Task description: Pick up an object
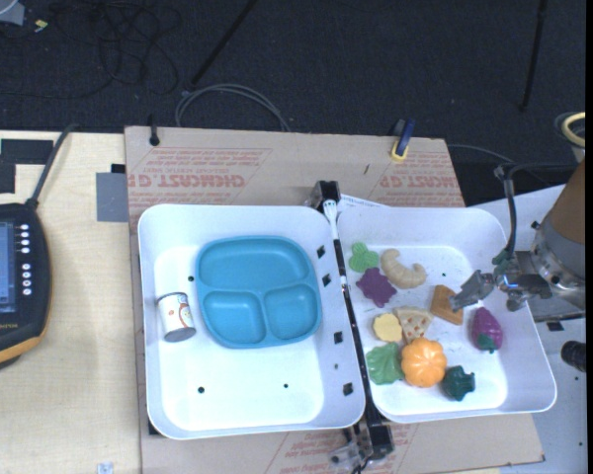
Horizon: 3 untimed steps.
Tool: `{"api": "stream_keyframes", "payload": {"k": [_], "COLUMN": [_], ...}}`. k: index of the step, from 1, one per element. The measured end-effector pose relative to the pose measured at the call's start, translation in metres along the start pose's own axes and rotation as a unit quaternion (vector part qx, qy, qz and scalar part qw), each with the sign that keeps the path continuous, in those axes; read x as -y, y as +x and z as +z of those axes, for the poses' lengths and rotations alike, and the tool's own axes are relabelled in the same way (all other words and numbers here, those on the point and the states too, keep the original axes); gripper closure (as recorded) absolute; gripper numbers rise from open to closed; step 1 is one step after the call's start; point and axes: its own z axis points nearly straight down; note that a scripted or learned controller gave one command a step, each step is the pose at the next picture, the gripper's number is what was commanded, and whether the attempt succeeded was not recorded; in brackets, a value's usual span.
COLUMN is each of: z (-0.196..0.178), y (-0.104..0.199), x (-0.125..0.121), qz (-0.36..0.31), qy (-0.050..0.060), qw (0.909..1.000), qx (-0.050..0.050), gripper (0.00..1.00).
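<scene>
Task's thing: small toy foods lie in the right bin (519, 383); an orange pumpkin (423, 360), a purple eggplant (486, 328), a brown block (446, 304), a beige curved piece (403, 269), a purple grape-like piece (376, 286), some green pieces.
Gripper: gripper (471, 291) hangs low over the right bin, just beside the brown block; I cannot tell how its jaws stand.
Hard to see: the arm is cut off at the right edge; the fingertips merge with the block.
Left bin: left bin (168, 383) has a blue divided plate (256, 291) and a small white can (176, 316) beside it.
Writing: red mirrored print on the cardboard (227, 171), not clearly readable.
</scene>
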Motion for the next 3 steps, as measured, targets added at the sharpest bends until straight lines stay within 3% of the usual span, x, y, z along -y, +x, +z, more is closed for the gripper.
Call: {"api": "stream_keyframes", "payload": {"k": [1,2,3], "z": [0.133,0.127,0.126], "y": [0.012,-0.014,-0.036], "x": [0.038,-0.006,-0.073], "qz": [0.000,-0.001,-0.001], "qy": [0.002,-0.001,-0.003], "qw": [1.0000,1.0000,1.0000], "qx": [-0.001,0.000,0.001], "gripper": [0.00,0.00,0.00]}}
